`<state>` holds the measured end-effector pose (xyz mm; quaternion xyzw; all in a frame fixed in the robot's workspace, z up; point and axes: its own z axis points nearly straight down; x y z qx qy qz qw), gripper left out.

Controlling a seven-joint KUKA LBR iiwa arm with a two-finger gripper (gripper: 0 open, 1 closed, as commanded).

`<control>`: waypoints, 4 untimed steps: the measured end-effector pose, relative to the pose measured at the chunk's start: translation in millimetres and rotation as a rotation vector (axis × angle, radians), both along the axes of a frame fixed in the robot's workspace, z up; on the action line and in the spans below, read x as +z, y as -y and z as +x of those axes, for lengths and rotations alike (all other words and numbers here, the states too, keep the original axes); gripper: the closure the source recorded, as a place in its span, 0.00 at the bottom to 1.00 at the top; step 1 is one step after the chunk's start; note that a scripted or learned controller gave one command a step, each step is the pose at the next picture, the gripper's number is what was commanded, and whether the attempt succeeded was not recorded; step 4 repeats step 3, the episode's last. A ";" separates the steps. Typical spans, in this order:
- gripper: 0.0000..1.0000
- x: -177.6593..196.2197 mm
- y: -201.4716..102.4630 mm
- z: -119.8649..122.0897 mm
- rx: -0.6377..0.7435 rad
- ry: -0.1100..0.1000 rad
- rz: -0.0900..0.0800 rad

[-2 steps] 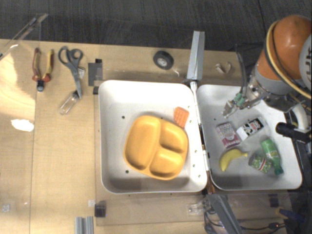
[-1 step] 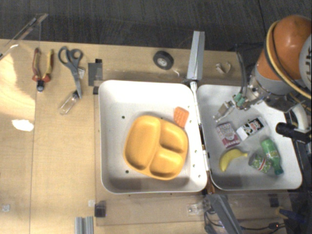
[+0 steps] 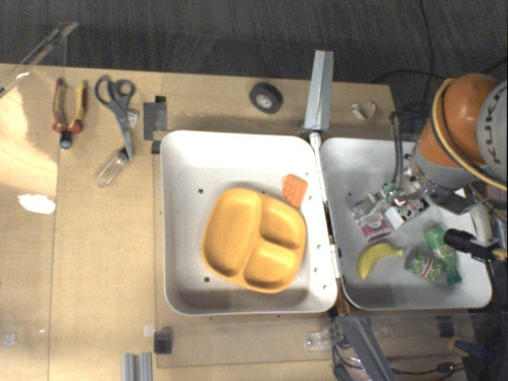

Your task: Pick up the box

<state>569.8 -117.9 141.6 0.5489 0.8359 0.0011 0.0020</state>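
Box (image 3: 294, 189): orange — left bin (image 3: 182, 213), near its right wall, touching the yellow tray's (image 3: 255, 239) upper right edge.
Gripper (image 3: 394, 199): over right bin (image 3: 349, 288), upper middle — open or closed, cannot tell.
Right bin contents: banana (image 3: 376, 258), green packet (image 3: 432, 262).

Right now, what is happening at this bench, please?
A grey KUKA arm reaches into the right bin from the right. Its gripper is low over a small box near the bin's middle, but the box lies on the floor, not lifted. A banana and a green packet lie nearby. The left bin holds a yellow divided tray and an orange block.
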 end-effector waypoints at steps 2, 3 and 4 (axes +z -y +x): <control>1.00 -39.9 -12.9 6.5 -0.093 0.017 -0.001; 1.00 79.2 -58.6 2.0 -0.100 0.003 0.001; 1.00 79.2 -58.6 2.0 -0.100 0.003 0.001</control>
